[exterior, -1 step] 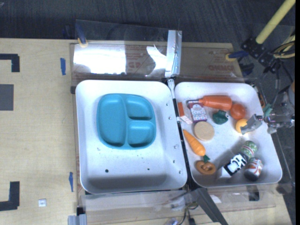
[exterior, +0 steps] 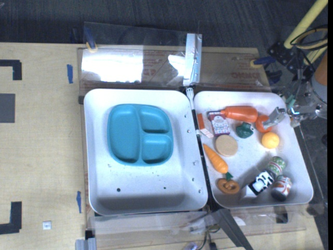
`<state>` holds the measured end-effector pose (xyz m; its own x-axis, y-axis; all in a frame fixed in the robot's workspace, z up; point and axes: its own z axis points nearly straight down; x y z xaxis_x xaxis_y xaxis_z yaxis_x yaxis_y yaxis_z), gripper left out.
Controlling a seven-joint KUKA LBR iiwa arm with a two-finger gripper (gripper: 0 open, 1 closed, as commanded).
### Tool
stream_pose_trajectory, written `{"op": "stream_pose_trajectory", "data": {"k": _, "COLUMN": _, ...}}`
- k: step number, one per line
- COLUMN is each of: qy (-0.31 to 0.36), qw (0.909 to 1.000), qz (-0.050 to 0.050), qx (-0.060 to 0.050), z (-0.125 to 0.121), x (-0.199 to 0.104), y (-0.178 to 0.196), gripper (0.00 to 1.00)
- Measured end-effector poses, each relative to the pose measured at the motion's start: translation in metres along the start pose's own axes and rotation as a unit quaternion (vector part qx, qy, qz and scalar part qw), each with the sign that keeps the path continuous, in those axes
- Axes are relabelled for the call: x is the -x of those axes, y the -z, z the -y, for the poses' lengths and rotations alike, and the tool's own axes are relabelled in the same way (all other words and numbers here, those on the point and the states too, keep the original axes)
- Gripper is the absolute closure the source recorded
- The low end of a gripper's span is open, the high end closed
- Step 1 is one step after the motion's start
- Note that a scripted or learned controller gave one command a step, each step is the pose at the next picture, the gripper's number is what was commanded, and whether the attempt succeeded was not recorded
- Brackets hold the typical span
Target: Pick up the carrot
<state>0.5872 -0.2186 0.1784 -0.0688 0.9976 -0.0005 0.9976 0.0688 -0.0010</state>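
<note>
Camera view: carrot (exterior: pixel 215 159) in right bin (exterior: pixel 304 163), carton (exterior: pixel 220 125) label unreadable.

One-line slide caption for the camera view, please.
Gripper at the right bin's far edge; carrot lies loose near its left wall.

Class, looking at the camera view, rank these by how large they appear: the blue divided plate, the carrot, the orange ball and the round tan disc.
1. Blue divided plate
2. Carrot
3. Round tan disc
4. Orange ball

The carrot is longer than the disc but thinner, so that pair is close.
</note>
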Motion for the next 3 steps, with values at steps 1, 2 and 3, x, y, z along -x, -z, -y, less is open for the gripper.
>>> {"op": "stream_pose_trajectory", "data": {"k": 1, "qy": 0.034, "qw": 0.9994, "qz": 0.000, "qx": 0.001, "z": -0.082, "x": -0.024, "y": -0.031, "gripper": 0.00}}
{"op": "stream_pose_trajectory", "data": {"k": 2, "qy": -0.003, "qw": 1.0000, "qz": 0.000, "qx": 0.000, "z": -0.039, "x": 0.008, "y": -0.032, "gripper": 0.00}}
{"op": "stream_pose_trajectory", "data": {"k": 3, "qy": 0.083, "qw": 0.9965, "qz": 0.002, "qx": 0.003, "z": -0.081, "x": 0.008, "y": -0.034, "gripper": 0.00}}
